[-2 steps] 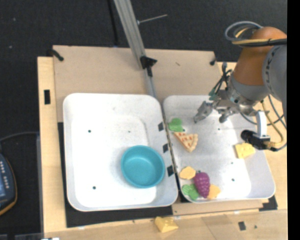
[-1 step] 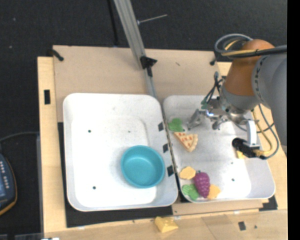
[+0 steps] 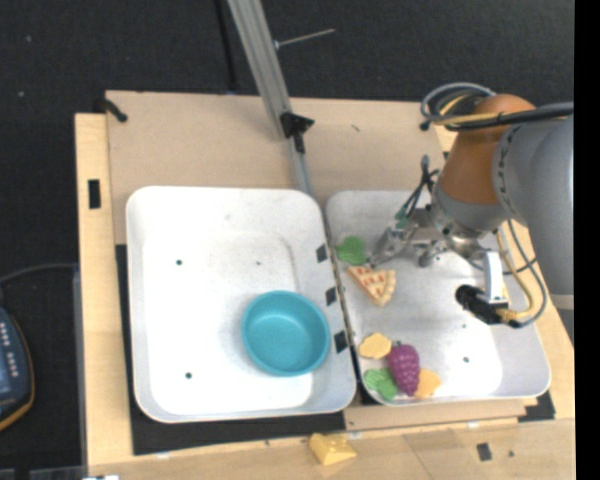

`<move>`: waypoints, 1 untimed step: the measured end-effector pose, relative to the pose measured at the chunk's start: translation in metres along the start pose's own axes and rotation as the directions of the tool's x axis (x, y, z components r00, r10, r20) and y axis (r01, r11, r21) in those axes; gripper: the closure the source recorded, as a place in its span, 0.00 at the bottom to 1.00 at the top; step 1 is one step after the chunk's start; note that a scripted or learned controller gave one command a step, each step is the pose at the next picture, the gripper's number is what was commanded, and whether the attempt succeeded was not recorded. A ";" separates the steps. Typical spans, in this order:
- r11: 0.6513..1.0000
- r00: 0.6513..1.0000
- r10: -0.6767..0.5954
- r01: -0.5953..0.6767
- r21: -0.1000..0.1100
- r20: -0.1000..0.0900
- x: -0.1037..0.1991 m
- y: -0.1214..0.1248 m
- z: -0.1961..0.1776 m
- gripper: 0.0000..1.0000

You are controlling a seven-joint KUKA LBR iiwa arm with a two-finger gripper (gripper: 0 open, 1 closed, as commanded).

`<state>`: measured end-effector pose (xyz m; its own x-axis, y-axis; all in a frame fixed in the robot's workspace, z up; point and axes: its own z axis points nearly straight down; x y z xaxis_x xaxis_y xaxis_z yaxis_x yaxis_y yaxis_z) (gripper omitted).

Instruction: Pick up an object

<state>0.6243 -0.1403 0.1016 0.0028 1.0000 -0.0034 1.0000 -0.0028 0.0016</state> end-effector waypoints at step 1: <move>1.000 1.000 0.003 -0.003 -0.004 -0.001 -0.001 0.001 -0.011 1.00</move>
<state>0.6252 -0.1409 0.1129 0.0059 1.0000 -0.0026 1.0000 -0.0059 0.0054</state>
